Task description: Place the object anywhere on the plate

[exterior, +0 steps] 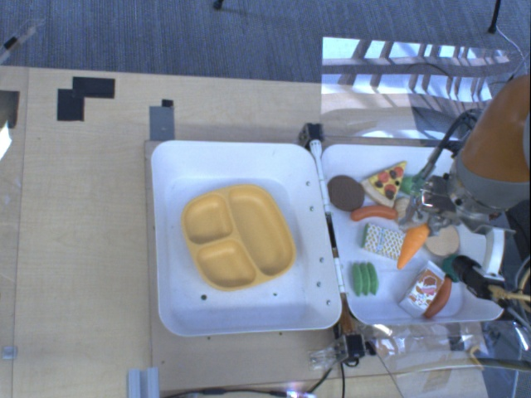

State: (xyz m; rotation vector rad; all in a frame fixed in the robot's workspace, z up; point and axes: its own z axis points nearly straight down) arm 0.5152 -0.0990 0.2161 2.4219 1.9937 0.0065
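Note:
A yellow plate [238, 235] with three compartments lies in the left white bin [170, 305]. The right bin [365, 312] holds several toy foods: a brown round cookie [345, 191], a pizza slice [385, 183], a red sausage [373, 214], a speckled cracker [382, 240], an orange carrot [412, 245], a green pea pod [364, 278], a small carton [423, 289] and a tan disc [443, 242]. My gripper [420, 207] hangs low over the right bin, just above the carrot's thick end and right of the sausage. Nothing lies on the plate.
The arm's grey body with its orange band [498, 152] covers the right bin's far right part. A second red sausage [440, 298] leans beside the carton. A raised divider [325, 222] separates the bins. Cables [348, 351] lie at the bench's front edge.

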